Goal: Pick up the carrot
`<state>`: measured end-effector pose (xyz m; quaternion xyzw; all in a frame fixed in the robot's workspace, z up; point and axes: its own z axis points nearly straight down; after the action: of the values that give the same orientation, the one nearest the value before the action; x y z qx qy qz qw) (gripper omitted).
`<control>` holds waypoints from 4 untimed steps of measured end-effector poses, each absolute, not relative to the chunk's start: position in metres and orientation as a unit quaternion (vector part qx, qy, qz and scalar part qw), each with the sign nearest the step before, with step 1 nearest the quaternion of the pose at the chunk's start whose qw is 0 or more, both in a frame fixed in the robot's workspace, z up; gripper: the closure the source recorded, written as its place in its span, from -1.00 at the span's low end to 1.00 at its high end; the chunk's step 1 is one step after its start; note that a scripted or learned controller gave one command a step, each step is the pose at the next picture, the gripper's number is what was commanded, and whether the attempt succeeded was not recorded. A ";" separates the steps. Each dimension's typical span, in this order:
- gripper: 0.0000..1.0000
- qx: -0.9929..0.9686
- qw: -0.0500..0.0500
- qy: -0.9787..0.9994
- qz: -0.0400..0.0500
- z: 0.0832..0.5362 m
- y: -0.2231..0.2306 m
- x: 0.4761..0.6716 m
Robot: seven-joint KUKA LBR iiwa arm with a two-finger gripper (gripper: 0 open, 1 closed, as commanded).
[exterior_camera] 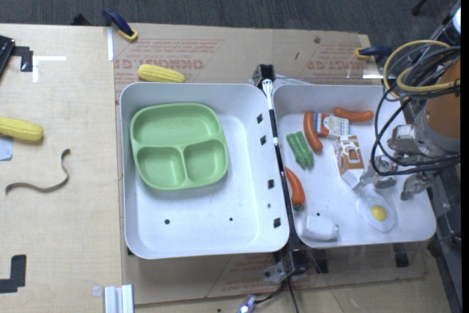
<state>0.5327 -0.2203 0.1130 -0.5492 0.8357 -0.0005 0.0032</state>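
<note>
Two shallow white bins sit side by side on the bench. The left bin (146,231) carries a green divided plate (178,145) in its far left part. In the right bin (418,231), the carrot (294,187) lies against the left wall, roughly midway along it, orange and slightly curved, with its length running from far to near. Just beyond it on the far side rests a green bean pod (300,149), and further right of that an orange-red sausage (313,132), a small printed packet (336,126) and another sausage (353,113) near the far wall. A small carton (350,155) lies toward the middle, a fried egg toy (378,213) near the right front corner, and a white block (320,229) by the near wall. The gripper (381,174) hangs at the right side of this bin, well apart from the carrot, under grey arm hardware and looping yellow cables; whether it is released or clenched cannot be told. Outside the bins, one corn cob (160,73) lies beyond the left bin and another (20,129) at the far left of the bench.
</note>
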 end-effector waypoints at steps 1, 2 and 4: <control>-1.00 -0.580 0.002 0.815 0.001 0.091 -0.178 0.488; -1.00 -0.554 0.002 0.833 0.001 0.092 -0.112 0.479; -1.00 -0.591 0.004 0.807 0.000 0.094 -0.170 0.661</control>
<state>0.6608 -0.1704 0.0936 -0.5906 0.8069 -0.0004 0.0041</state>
